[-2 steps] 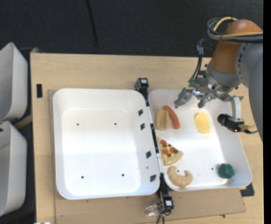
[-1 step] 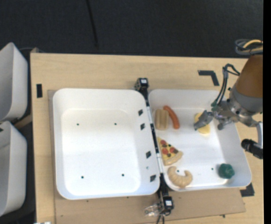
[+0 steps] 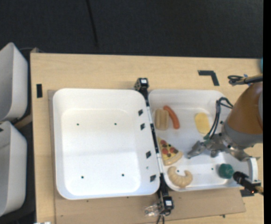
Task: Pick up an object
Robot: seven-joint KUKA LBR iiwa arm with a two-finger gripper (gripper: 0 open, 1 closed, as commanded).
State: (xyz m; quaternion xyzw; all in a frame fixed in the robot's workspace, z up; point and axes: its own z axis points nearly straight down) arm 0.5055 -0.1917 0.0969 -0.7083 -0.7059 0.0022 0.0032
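While the arm [image 3: 247, 118] reaches in from the right edge of the bench [image 3: 102, 69], its gripper [image 3: 197, 149] hangs low over the right bin [image 3: 186, 95], near the middle of that bin's floor. Whether its fingers are spread or pressed together cannot be told from this slant, and no object shows between them. The orange band [image 3: 246, 113] sits above the grey wrist near the bin's right wall.

Six toy foods lie in the right bin. A bread roll [image 3: 161, 119] rests near the left wall in the far half, with a red sausage [image 3: 172, 116] just beside it on its right. A yellow piece [image 3: 201, 123] lies toward the far right, near the arm's cable. A pizza slice [image 3: 169, 152] lies against the left wall, to the left of the gripper and apart from it. A croissant [image 3: 180, 177] sits in the near left corner. A green object [image 3: 225, 171] lies near the near right corner, below the wrist.

The left bin [image 3: 98, 94] stands edge to edge with the right one, joined along the shared rim by black clips [image 3: 141, 83].
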